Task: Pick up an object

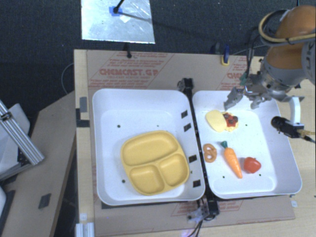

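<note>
The gripper (245,98) hangs with fingers spread and nothing between them at the upper right. Just below, right of centre, the carrot (232,162) looks light, stiff, slippery; best grasped mid-body.

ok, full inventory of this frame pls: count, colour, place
white bins: 2, white, side by side on the bench
divided tray: 1, yellow, three compartments, in the left bin
pizza slice toy: 1, pale yellow with red and dark topping, upper part of the right bin
pretzel: 1, orange-brown, right bin near the divider
carrot: 1, orange with green top, middle of the right bin
red toy: 1, red, right of the carrot; type unclear
board: 1, brown with red print, under the bins
foil sheet: 1, silver with a blue mark, top of the view
arm: 1, grey with orange band, from the right
gripper: 1, grey, over the far edge of the right bin, holding nothing
</note>
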Motion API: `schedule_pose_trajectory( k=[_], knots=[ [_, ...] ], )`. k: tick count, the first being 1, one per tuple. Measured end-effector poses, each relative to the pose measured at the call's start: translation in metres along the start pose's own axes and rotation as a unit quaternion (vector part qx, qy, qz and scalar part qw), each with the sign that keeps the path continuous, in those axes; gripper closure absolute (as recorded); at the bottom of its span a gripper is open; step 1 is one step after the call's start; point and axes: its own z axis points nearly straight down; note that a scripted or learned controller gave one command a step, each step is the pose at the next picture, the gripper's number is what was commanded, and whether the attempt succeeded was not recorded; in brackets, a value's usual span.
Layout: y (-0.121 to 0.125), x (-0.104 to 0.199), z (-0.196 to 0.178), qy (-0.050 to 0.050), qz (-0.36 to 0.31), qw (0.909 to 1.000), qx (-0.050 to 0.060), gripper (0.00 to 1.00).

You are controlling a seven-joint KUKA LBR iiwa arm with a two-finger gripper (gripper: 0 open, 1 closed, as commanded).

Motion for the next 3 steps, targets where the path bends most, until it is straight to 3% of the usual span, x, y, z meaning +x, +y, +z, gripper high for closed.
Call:
schedule_pose_trajectory(
  k=[1, 3],
  knots=[
    [0.002, 0.000, -0.007, -0.001, -0.001, 1.0000, -0.006, 0.00],
    [0.017, -0.005, 0.084, -0.001, 0.000, 1.0000, -0.005, 0.00]
  ],
)
